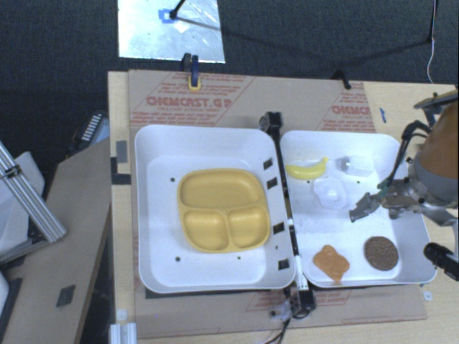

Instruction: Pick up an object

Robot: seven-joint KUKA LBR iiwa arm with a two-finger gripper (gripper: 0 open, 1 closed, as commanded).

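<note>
The right bin [391, 143] holds several small objects. A yellow banana [308, 168] lies near its far left corner. Beside the banana are a clear plastic bottle [356, 165] and a clear cup [330, 194]. An orange lump [331, 262] and a brown round disc [381, 252] rest near the front wall. My gripper [362, 208] reaches in from the right and hovers over the middle of this bin, just right of the clear cup and above the disc. Nothing is visibly held in it.
The left bin [154, 192] holds a yellow divided tray [219, 208]. A black divider with clips [281, 192] runs between the bins. The grey and orange arm [437, 163] hangs over the right bin's right wall. A clamp [192, 70] sits at the bench's far edge.
</note>
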